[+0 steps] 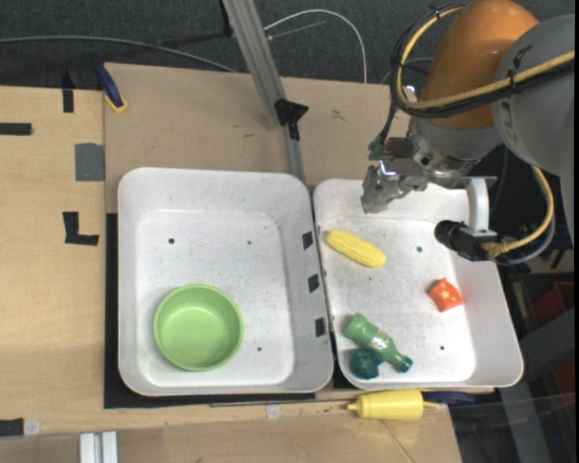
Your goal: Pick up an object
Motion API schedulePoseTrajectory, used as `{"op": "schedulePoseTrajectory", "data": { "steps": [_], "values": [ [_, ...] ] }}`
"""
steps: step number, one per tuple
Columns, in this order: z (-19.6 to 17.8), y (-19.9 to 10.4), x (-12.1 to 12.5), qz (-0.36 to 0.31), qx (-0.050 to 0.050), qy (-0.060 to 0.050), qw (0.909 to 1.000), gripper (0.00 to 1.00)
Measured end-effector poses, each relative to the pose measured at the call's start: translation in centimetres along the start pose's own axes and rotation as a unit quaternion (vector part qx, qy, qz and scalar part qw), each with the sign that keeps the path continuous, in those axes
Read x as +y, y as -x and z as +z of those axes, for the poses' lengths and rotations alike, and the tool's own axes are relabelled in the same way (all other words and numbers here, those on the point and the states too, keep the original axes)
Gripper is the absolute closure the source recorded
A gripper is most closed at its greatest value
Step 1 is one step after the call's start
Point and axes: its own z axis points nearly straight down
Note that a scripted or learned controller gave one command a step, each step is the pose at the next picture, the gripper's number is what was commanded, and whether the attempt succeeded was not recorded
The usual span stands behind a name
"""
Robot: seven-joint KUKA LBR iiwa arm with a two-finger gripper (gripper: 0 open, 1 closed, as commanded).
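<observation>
The wooden bench (39, 258) bears two white bins (212, 191) and a yellow bottle (391, 405).

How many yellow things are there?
2. A yellow corn cob lies near the far end of the right bin, below the gripper. A yellow bottle lies on the bench just outside that bin's near edge. None seems hidden.

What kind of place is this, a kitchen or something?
Probably a robotics lab, not a kitchen: a robot arm reaches over two white bins holding toy items like a corn cob, with cables behind.
</observation>
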Motion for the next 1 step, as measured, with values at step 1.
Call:
{"op": "schedulePoseTrajectory", "data": {
  "steps": [1],
  "values": [
    [1.41, -5.6, -1.7, -0.001, 0.0, 0.0, 1.0, 1.0]
  ]
}}
